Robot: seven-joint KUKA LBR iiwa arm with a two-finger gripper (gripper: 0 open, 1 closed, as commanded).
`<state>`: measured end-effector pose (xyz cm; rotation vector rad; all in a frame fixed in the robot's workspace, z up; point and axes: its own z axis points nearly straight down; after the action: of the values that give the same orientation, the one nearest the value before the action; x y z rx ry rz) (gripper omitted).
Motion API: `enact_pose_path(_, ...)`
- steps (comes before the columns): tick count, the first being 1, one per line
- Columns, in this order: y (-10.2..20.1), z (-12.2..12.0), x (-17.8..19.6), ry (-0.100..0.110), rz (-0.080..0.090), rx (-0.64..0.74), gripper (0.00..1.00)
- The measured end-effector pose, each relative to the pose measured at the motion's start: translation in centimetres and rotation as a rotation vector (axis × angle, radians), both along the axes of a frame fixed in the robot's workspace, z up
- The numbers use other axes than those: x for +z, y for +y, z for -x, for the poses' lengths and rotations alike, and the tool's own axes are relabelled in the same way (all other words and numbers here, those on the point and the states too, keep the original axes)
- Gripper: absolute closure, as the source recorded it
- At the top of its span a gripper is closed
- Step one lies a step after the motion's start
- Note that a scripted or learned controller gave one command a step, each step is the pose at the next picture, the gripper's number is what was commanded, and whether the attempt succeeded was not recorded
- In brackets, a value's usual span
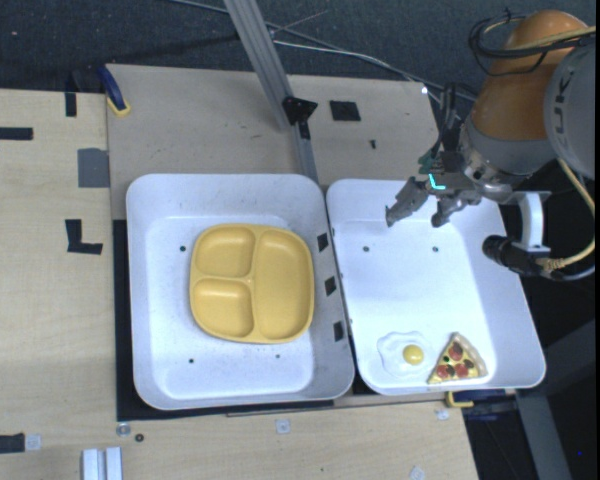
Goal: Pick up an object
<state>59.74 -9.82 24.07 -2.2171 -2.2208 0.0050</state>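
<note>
Gripper (pixel 418 212) over right bin (pixel 500 298), fingers spread, nothing between; fried egg (pixel 402 351) and pizza slice (pixel 458 360) near front rim.

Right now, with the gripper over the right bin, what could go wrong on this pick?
The flat toy fried egg and toy pizza slice lie close together by the right white bin's near wall, so the open gripper may bump that wall or catch both. Both sit low, so the fingers could slide over them.

Grey arm (pixel 580 88), orange band, black cables, dark 2-finger pincer (pixel 420 211), small teal light
</note>
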Motion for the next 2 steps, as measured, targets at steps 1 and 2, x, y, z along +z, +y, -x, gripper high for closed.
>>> enact_pose_path(1,0.0,-0.1,0.1,-0.003,0.0,0.0,0.0)
enact_pose_path(2,-0.4,-0.1,-4.3,0.001,0.001,-0.001,0.0)
